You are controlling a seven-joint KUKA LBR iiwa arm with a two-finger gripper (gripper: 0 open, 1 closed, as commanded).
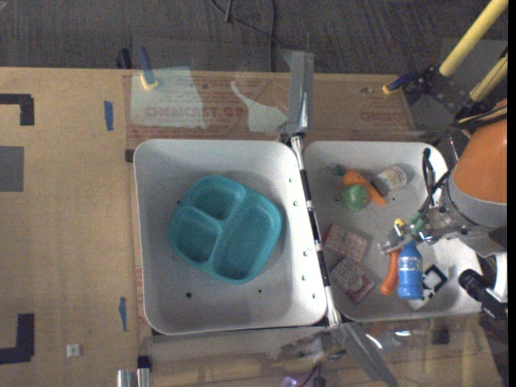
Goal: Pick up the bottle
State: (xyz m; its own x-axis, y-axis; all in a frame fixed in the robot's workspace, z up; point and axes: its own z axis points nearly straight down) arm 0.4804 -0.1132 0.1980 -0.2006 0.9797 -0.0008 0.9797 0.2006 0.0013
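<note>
Two shallow white bins are seen side by side on a tan bench, divided by a grey metal strip [297, 95] with small rivets along the shared rims. In the left bin [161, 297], smooth and round-cornered, a teal plastic tray [226, 228] is laid, moulded into three compartments with soft, rounded edges. To the right of that tray, in the right bin [322, 168], two flat, speckled reddish packets [348, 260] are laid one above the other. Further right and higher, a round green ball-like piece [355, 197] is pressed against an orange carrot-shaped toy [359, 181], and a small cylindrical jar [391, 178] with a pale label is tipped on its side beside them. Lower down, a second orange, curved, carrot-like piece [390, 272] is set just left of the bottle [409, 271], which is blue, slim and glossy, with a white cap at its lower end; it is lain near the bin's lower right corner, well to the right of the teal tray.

The arm is brought in from the right, its orange band [488, 168] being bulky and rounded above a grey wrist. The gripper [415, 230] is poised directly above the bottle's upper end, metallic and cluttered with cables. How far its jaws are parted cannot be told, and nothing is clearly seen between them.
</note>
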